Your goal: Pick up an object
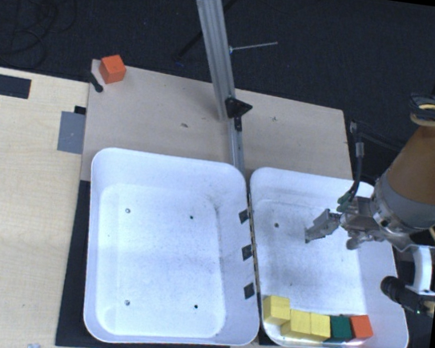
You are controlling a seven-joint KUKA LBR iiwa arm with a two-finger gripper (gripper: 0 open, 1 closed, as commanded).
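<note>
Status: pick not yet made.

Claw point(337, 232): over the middle of the right bin point(303, 198), fingers spread apart, nothing between them. Hangs above bare white floor, well apart from every block.

Candidate items, all along the near wall of the right bin, in a row: yellow block point(277, 308) at the left end, raised slightly behind its neighbour; second yellow block point(301, 324) touching it; third yellow block point(319, 325) next; green block point(340, 329) beside that; orange-red block point(361, 326) at the right end. Packed close, sides touching or nearly so.

Left bin point(121, 171): white floor with a few dark specks.

Off-bin item: orange cube point(112, 68) at the far left corner of the bench point(304, 133), well apart from the claw.

Outstanding, by judgement: travel toward the row at the near wall, descent, closure on one block, lift. Tight packing against the wall likely to hamper finger entry.
</note>
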